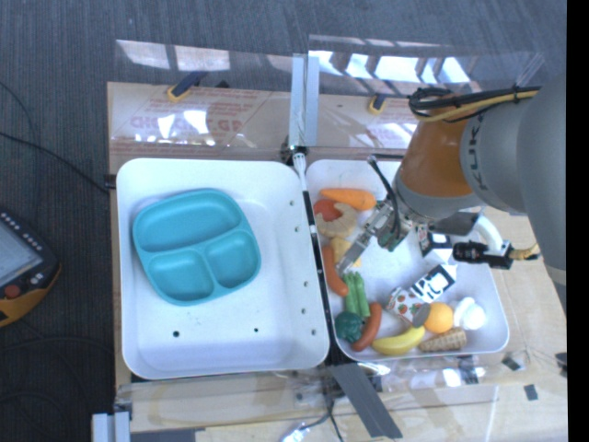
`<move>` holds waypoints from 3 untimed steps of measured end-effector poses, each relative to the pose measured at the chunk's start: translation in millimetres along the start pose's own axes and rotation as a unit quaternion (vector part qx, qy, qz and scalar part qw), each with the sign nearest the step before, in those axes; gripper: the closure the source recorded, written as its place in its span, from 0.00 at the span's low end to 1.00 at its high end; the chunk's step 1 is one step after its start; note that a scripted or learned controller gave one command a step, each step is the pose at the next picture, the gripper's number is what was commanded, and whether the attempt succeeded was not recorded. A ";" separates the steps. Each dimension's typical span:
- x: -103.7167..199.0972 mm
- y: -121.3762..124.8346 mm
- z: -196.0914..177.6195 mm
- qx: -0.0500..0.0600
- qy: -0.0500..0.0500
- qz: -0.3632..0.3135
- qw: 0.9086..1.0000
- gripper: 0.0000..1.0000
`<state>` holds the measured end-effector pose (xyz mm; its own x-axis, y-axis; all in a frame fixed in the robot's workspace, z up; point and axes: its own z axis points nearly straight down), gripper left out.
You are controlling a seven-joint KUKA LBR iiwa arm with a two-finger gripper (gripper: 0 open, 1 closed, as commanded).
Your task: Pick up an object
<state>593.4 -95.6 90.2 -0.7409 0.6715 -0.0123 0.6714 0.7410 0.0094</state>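
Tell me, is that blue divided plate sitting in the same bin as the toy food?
No, the blue divided plate lies in the left bin.

Teal tray [195,245] in white bin [156,339] (banana [398,343] yellow).

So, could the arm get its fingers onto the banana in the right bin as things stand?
Probably yes. The banana lies exposed near the right bin's front wall, nothing on top, though a sausage and an orange crowd it. The gripper is further back.
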 end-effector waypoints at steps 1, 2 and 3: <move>-52.7 15.5 2.3 0.012 0.023 0.011 1.000 0.00; -46.6 32.4 4.2 0.016 0.012 0.172 0.985 0.00; -54.6 41.3 5.7 0.022 0.021 0.297 0.954 0.00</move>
<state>661.7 -101.6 85.6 -0.2283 0.9733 0.0223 0.9726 0.2290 -0.0396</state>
